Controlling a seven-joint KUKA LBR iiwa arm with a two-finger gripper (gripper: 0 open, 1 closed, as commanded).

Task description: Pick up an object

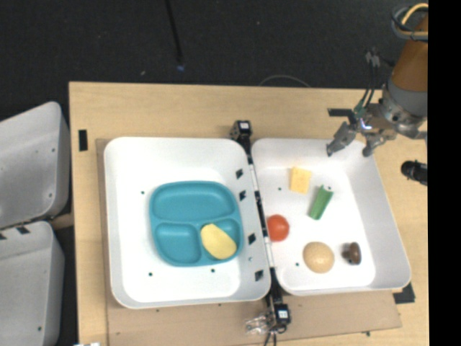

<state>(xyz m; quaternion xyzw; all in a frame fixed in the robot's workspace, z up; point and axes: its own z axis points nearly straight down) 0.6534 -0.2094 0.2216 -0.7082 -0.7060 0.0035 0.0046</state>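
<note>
The right bin [374,215] holds a yellow block [300,179], a green cylinder [320,202], a red tomato-like ball [277,228], a beige round piece [318,256] and a small brown piece [351,253]. My gripper [354,142] hangs over the bin's far right corner, above and to the right of the yellow block. Its two fingers are spread apart with nothing between them. In the left bin [130,265] lies a teal divided tray [191,222] with a yellow lemon-like object [217,241] in its lower right compartment.
The two bins meet at a clipped seam [256,207] down the middle. The wooden bench [216,107] shows bare behind the bins. A white chair-like shape [29,171] stands at the left. A black fitting [414,170] sits by the right edge.
</note>
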